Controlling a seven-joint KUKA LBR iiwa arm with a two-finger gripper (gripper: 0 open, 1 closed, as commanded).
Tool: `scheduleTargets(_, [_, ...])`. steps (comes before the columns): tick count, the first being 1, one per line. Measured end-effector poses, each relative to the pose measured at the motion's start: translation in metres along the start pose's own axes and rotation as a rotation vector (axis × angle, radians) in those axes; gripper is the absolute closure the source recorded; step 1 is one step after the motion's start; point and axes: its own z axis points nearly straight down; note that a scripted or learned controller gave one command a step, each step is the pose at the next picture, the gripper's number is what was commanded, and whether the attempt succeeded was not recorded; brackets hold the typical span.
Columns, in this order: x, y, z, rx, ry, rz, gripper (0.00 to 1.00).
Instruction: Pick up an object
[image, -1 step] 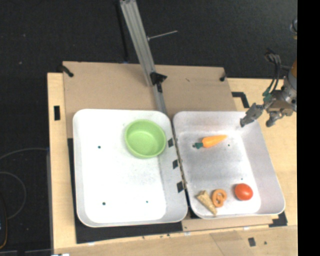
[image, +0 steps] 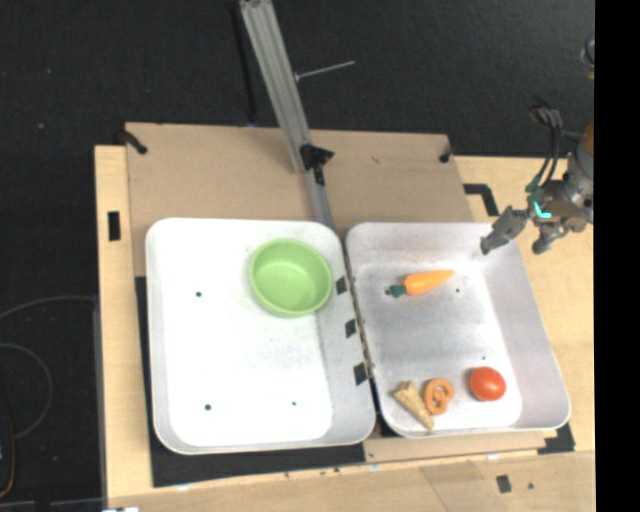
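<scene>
Pick-up not yet begun, judging from the layout. End effector (image: 522, 232) poised at the counter's right edge, just beyond the far right corner of the right bin (image: 520, 300), fingers spread apart with nothing between them. Candidate objects all at rest in the right bin: carrot (image: 425, 283) lying near the far edge, well apart from the rest; tomato (image: 487, 384) near the near right corner; orange ring-shaped piece (image: 438, 394) just beside it, touching or nearly touching a tan wedge (image: 411, 403) by the near edge. Green bowl (image: 290, 278) upright at the far right corner of the left bin (image: 200, 340). Remaining: descent over one object, closure, lift. Arm cut off at the frame's right; wrist detail blurred. Identity of ring and wedge hard to settle.
</scene>
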Motion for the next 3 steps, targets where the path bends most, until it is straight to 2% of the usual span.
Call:
scheduleTargets(1, [0.002,0.006,0.045,0.004,0.002,-0.002,0.0])
scheduleTargets(2, [0.009,0.005,0.105,0.005,0.003,-0.004,0.0])
scheduleTargets(3, [0.009,-0.006,0.155,0.005,0.002,0.003,0.0])
